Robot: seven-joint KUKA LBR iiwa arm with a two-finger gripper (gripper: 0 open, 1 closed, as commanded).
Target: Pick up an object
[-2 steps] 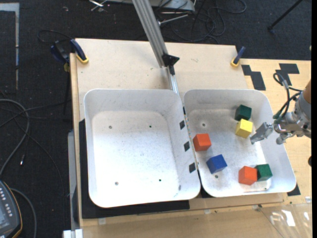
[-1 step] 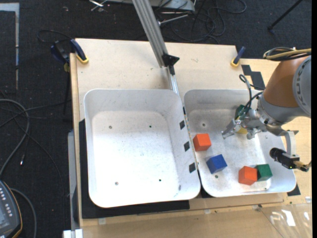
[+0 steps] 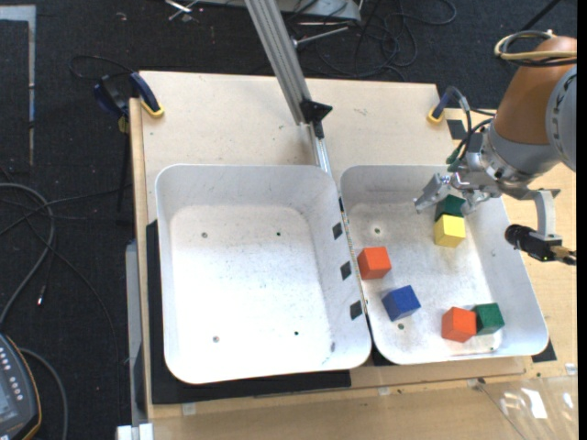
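Here, the grey arm (image 3: 537, 108), smooth and rounded with its orange band, reaches in from three o'clock and hangs its gripper (image 3: 449, 195) over the upper part of the right bin (image 3: 514, 282). Whether the gripper is released or clenched I cannot tell; a green block (image 3: 449, 204) sits right at its tip, touching or just under it, but nothing shows that it is grasped. Directly at six o'clock from that green block, touching it, lies a yellow cube (image 3: 449, 231) with matte faces and crisp edges. Toward eight o'clock from the yellow cube, near the bin's left wall, rests an orange cube (image 3: 373, 263), and just beside it at five o'clock a blue cube (image 3: 401, 302), turned slightly on the floor. Down near the bin's lower rim an orange-red cube (image 3: 459, 324) and a second green cube (image 3: 490, 317) sit touching, side by side. Both bins are shallow white plastic with rounded corners and a speckled, scuffed floor; the left bin (image 3: 174, 246) adjoins the right one along a shared edge. They rest on a pale wooden bench (image 3: 238, 117), and a ribbed metal strut (image 3: 275, 44) slants in from twelve o'clock.
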